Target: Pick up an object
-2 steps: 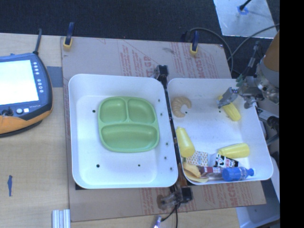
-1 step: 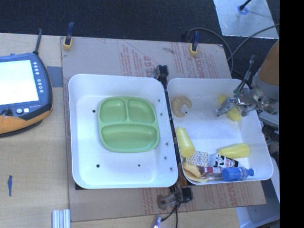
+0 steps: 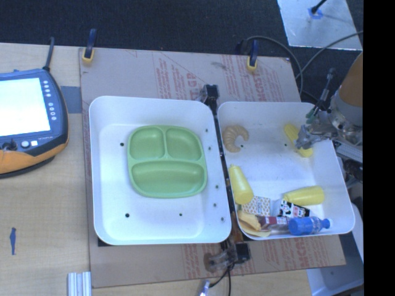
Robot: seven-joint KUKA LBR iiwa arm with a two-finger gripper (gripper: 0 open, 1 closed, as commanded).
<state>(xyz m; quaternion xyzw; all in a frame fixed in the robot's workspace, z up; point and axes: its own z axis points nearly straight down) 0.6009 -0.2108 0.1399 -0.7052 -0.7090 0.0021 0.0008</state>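
Note:
My gripper (image 3: 303, 142) reaches in from the right and hangs over the far right part of the right bin (image 3: 265, 168). It sits right above a small yellow piece (image 3: 291, 131), partly covering it. A tan croissant (image 3: 235, 136) lies at the bin's far left. Near the bin's front lie a yellow bottle-like item (image 3: 240, 184), a yellow banana-like item (image 3: 305, 195), a blue-capped bottle (image 3: 302, 225) and a black-and-white carton (image 3: 290, 209).
The left bin (image 3: 111, 214) holds a green divided plate (image 3: 166, 161). A tablet-like pendant (image 3: 28, 119) rests on the bench at the far left. Clamps (image 3: 88, 53) hold the cardboard under the bins.

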